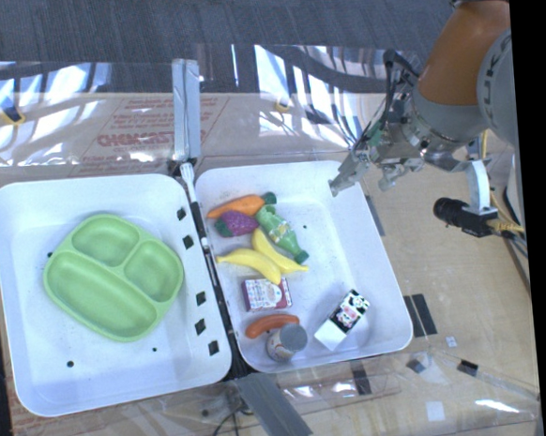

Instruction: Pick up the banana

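Down at the near edge of the right bin (387, 279) you've got a small round can (287, 342), a sausage-looking thing (271, 324) and a black-and-white carton (343, 318), with a little red box (267, 294) just behind them. None of that matters for you, just clutter to steer clear of.

What you're after, the banana (260, 260), sits near the middle of that same bin, toward its left half. It looks like two yellow fingers joined in a shallow V, long axis running roughly left to right with a downward tilt. A green bottle (282, 233) is touching or nearly touching its upper end, so that side is crowded.

Your hand (345, 178) hangs over the bin's far right corner, up and to the right of the banana, well apart from it. Can't tell how wide it's open from this angle, and I see nothing in it. So the move, as I'd judge it, is down and left across the bin, then turn the wrist so you close across the banana's short width, not along it.

Head count: one banana, one bottle, one carrot (238, 207), one purple grape bunch (237, 224), one box, one sausage, one can, one carton. One green divided plate (114, 276) in the left bin (31, 372). Two bins on the surface (470, 328).
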Robot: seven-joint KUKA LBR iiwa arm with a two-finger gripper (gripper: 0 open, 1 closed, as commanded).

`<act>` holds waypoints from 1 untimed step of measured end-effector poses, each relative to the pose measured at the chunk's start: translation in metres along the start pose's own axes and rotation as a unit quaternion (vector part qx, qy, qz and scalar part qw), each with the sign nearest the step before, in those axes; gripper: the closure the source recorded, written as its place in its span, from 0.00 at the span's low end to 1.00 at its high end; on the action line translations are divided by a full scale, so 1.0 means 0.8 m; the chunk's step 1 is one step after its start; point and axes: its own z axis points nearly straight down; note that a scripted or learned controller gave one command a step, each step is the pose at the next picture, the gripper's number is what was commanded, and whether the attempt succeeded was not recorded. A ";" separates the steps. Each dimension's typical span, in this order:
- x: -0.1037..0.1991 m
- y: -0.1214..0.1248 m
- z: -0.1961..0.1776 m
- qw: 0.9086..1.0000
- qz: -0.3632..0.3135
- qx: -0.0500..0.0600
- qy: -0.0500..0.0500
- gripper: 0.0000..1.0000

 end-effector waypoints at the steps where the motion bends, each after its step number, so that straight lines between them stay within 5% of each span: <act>1: 0.078 -0.015 0.222 1.000 -0.004 -0.001 0.000 0.00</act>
